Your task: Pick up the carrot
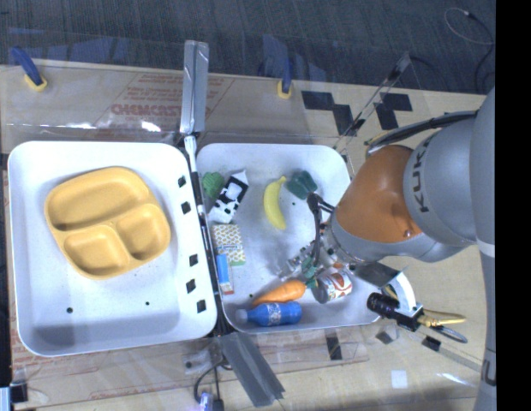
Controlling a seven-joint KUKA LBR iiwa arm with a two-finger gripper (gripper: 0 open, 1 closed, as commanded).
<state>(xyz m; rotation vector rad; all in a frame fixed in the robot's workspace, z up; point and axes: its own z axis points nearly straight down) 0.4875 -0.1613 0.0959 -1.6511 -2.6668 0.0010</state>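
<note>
The orange carrot (281,294) lies near the front edge of the right bin (248,157), pointing left, with its green top toward the right. My gripper (307,264) hangs low over the bin just above and to the right of the carrot's leafy end. The arm's orange band and grey wrist cover the bin's right side.
A blue bottle (274,314) lies right in front of the carrot. A small can (336,286) sits to the carrot's right. A banana (274,202), green items (214,182) and a flat packet (229,243) lie further back. The left bin holds a yellow divided tray (107,221).
</note>
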